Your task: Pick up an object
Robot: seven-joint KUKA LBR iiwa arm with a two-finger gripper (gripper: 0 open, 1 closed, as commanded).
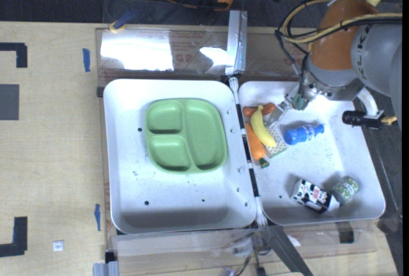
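The pincer (279, 112) is hovering in the right white bin (364, 160); how its tips stand, one cannot tell. The yellow banana (262, 127) is lying just at its eight o'clock, the blue plastic bottle (302, 134) at four o'clock.

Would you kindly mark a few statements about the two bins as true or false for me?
1. The green tray lies in the left bin. True.
2. The banana lies in the left bin. False: it lies in the right bin, near the divider.
3. The blue bottle stands upright. False: it lies on its side.
4. The gripper is over the right bin. True.
5. The tray has three compartments. True.
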